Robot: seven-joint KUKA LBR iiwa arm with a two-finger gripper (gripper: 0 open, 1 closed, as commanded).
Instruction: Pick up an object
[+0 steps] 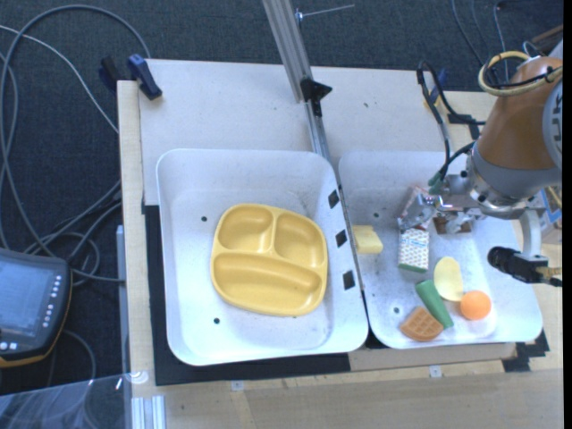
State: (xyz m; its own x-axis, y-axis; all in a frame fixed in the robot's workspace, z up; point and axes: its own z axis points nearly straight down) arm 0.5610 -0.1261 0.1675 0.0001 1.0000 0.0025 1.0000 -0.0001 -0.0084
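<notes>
My claw [427, 211] hangs in the right bin [384, 172], at its far side; whether it is wide or narrow I cannot tell. The small carton [413, 249] lies just near of it, almost under it, with its long axis running far to near. The print on the carton is too small to read.
</notes>
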